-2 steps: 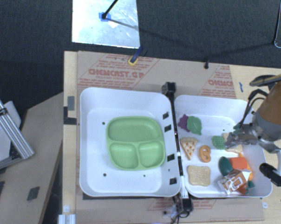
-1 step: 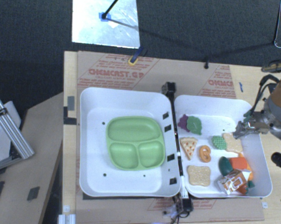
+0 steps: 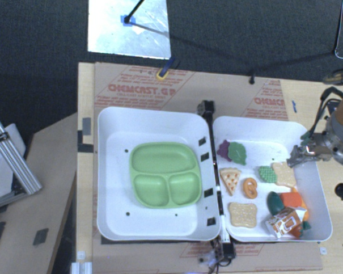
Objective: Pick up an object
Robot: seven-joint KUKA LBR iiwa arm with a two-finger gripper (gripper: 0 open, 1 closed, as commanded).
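Hand (image 3: 300, 155) over rt bin's (image 3: 257, 130) far edge, grip state can't tell, toast (image 3: 284, 174) just below

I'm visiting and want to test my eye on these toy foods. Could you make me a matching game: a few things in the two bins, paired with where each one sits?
Things:
1. green tray
2. pizza slice
3. toast slice
4. purple grapes

Places:
A. near edge of the right bin, towards its left corner
B. far left part of the right bin
C. middle of the left bin
D. right bin, by the divider, between grapes and toast

Pairs: 1-C, 2-D, 3-A, 4-B
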